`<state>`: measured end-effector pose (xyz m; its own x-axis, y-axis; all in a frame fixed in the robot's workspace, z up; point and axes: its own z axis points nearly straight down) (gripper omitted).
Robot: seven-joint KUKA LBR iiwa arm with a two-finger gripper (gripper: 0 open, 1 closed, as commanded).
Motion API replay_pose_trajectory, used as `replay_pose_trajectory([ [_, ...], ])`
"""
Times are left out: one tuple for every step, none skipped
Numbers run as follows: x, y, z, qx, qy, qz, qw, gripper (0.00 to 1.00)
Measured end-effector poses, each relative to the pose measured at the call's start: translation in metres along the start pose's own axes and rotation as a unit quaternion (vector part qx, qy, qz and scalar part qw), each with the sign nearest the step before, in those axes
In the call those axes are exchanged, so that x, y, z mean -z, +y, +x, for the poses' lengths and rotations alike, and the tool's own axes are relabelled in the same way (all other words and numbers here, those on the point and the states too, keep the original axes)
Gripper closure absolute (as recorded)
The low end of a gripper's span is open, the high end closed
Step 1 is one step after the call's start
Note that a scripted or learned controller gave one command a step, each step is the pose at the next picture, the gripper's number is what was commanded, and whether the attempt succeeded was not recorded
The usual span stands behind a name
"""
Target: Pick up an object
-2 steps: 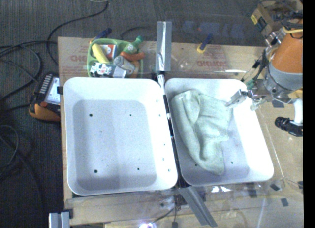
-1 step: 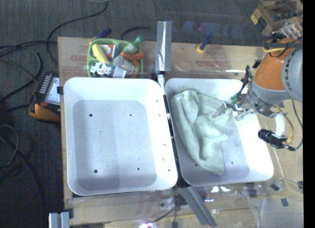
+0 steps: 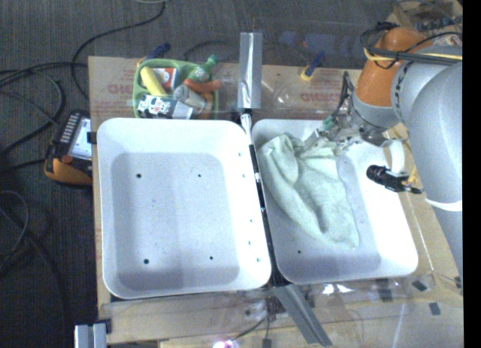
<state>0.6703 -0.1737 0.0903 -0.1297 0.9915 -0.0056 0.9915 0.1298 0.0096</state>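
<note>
A pale green towel [image 3: 312, 189] lies crumpled in the right bin [image 3: 391, 256], running from the bin's back left corner toward its middle. My gripper [image 3: 325, 136] is low over the back of that bin, right at the towel's upper right edge. A fold of the cloth rises toward the gripper tip. Whether the cloth is pinched there is too small to make out. The grey arm with its orange band [image 3: 379, 76] comes in from the right.
The left bin [image 3: 113, 189] stands beside the right one. A green basket [image 3: 174, 87] of small items sits behind it. A metal post [image 3: 250, 68] rises between the bins at the back. An orange device [image 3: 64, 151] lies off the bench's left edge.
</note>
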Motion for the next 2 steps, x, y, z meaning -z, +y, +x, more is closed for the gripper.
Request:
replay_pose_trajectory([
  [0.012, 0.002, 0.000, 0.001, -0.002, -0.001, 1.0000, 1.00],
  [0.075, 0.005, 0.048, -0.009, 0.002, 0.005, 0.9999, 1.00],
])
